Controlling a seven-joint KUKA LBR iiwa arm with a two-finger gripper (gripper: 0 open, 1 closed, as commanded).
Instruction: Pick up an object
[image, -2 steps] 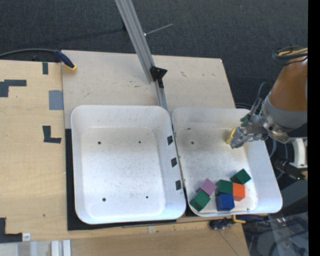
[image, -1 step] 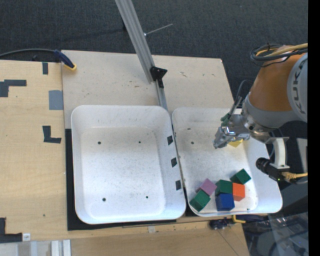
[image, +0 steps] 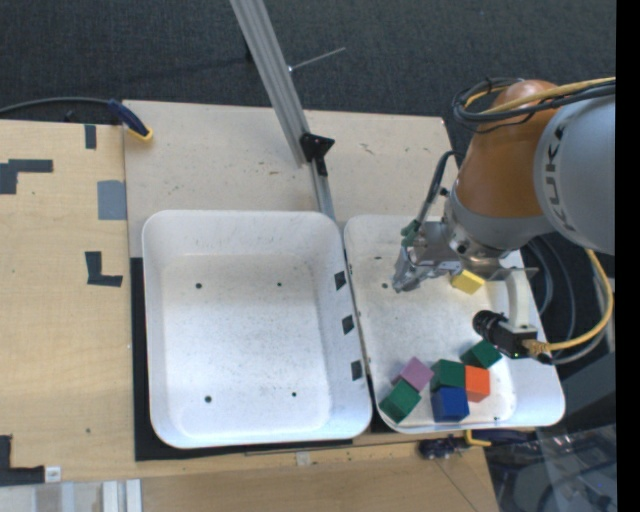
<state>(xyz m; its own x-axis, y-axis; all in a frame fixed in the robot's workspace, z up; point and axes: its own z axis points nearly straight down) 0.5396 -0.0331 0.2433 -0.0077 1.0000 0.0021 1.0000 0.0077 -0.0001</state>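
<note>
My gripper hangs over the upper middle of the right bin, its fingers pointing down over bare bin floor with nothing seen between them. A yellow block lies just right of the gripper, partly under the wrist. Near the bin's front edge sits a cluster of blocks: a pink one, a green one, a blue one, an orange one, a dark green one and another green one.
The left bin stands beside the right one, sharing a raised rim. A metal pole slants down from the top to the bins' junction. A black cable fitting hangs near the right bin's right side.
</note>
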